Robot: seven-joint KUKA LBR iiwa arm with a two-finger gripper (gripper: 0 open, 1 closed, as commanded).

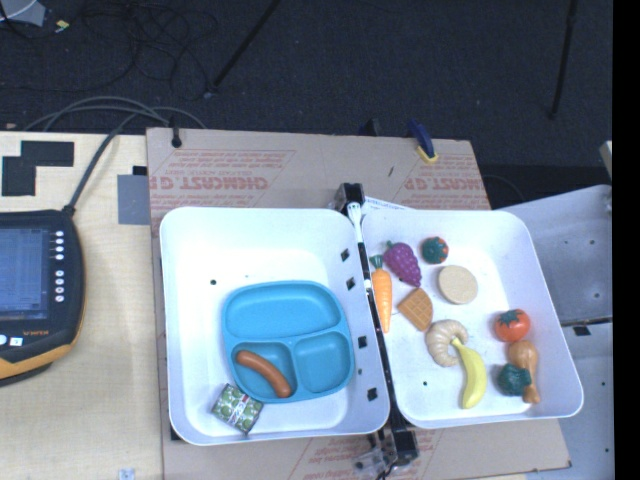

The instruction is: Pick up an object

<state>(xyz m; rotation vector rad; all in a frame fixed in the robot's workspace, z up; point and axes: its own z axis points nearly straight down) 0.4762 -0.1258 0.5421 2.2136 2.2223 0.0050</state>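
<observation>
camera view, bench: two shallow white plastic bins side by side on a sheet of printed brown cardboard (300, 168); left bin (190, 298), right bin (545, 298), touching along a central divider.

camera view, left bin: a light-blue three-compartment plastic tray (290, 313) sits in the middle; a brown toy sausage (264, 371) lies aslant in its lower-left compartment. A small green-and-white patterned packet (237, 408) lies on the bin floor just beside the tray's lower-left corner.

camera view, right bin: an orange toy carrot (382, 299) lies along the divider wall; a purple toy grape bunch (402, 263) just beside its top. A tan waffle-textured toy cracker (417, 309), a round beige toy biscuit (458, 285) and a small dark-green round toy (433, 250) lie near the centre. A pale toy croissant (443, 340) touches a yellow toy banana (471, 374). At the right wall: a red-orange toy tomato (511, 324), a brown pear-like toy (522, 356), a green toy vegetable (514, 379).

camera view, gripper: cannot tell whether wide, narrow or holding anything.

step in hand: judged as the outset; every candidate object rests in a bin, none lifted.

next move calls for: choosing a piece with clearance. The beige biscuit and the packet stand apart from neighbours; the carrot against the wall and the banana against the croissant look harder to straddle.
</observation>
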